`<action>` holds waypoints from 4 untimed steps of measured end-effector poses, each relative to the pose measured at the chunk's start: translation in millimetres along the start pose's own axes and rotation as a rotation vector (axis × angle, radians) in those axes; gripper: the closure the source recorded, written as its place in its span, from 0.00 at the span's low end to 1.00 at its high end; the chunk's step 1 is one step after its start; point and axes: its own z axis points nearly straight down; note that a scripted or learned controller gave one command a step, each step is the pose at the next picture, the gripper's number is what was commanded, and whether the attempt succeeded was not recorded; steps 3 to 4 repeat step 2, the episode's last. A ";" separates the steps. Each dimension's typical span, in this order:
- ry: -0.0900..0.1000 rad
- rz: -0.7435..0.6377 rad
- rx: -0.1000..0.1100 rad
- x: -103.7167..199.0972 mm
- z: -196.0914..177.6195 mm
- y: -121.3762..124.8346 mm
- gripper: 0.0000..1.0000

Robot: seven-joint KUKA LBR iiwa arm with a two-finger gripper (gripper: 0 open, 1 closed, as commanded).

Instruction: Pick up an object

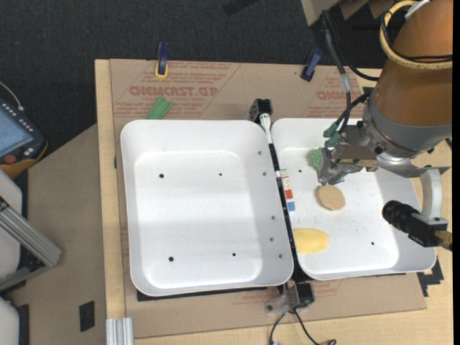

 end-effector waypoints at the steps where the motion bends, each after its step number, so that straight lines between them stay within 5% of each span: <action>1: 0.000 0.000 -0.014 16.9 -78.0 0.6 1.00; 2: -0.002 0.008 0.007 -19.2 25.8 -0.1 1.00; 4: -0.002 0.008 0.007 -19.2 25.8 -0.1 1.00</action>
